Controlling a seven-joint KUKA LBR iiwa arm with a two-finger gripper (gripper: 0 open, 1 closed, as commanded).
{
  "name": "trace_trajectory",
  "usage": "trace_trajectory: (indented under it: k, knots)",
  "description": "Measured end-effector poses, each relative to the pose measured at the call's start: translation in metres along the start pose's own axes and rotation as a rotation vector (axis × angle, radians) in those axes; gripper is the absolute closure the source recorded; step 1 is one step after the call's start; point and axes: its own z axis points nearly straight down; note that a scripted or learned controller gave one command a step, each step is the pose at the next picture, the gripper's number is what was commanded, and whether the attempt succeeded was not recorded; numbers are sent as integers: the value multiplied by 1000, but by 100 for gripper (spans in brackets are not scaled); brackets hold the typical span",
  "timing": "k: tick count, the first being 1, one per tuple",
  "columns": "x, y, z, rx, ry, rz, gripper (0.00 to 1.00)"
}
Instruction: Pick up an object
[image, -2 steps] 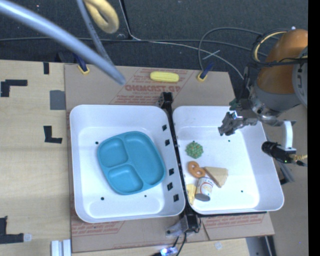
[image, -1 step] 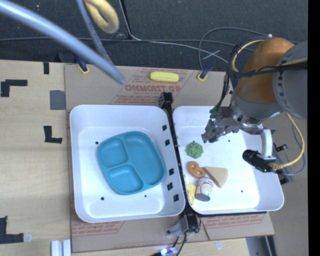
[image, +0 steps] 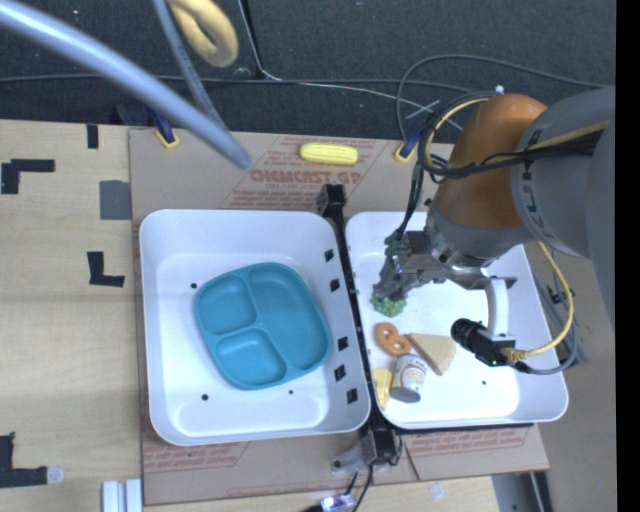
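Note:
My gripper (image: 395, 285) reaches down into the right bin (image: 540, 400), its dark fingers pointing at a small green object (image: 388, 299) near the bin's left wall. The fingertips sit right on top of this green piece. Whether they grip it cannot be made out. Just below lie an orange pretzel-like ring (image: 392, 339), a tan wedge (image: 434, 350), a small can (image: 408, 376) and a yellow piece (image: 381, 384).
The left bin (image: 170, 400) holds a blue divided plate (image: 262, 324). A yellow corn-like object (image: 328, 154) lies on the cardboard behind the bins. A black cable plug (image: 478, 342) and a white bracket (image: 497, 305) hang from the wrist over the right bin.

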Motion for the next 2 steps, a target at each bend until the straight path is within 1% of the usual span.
trace_trajectory:
  k: [1, 2]
  knots:
    - [53, -5, 6, -1, 0, -2, 100]
    - [109, -21, -7, -2, 1, -4, 100]
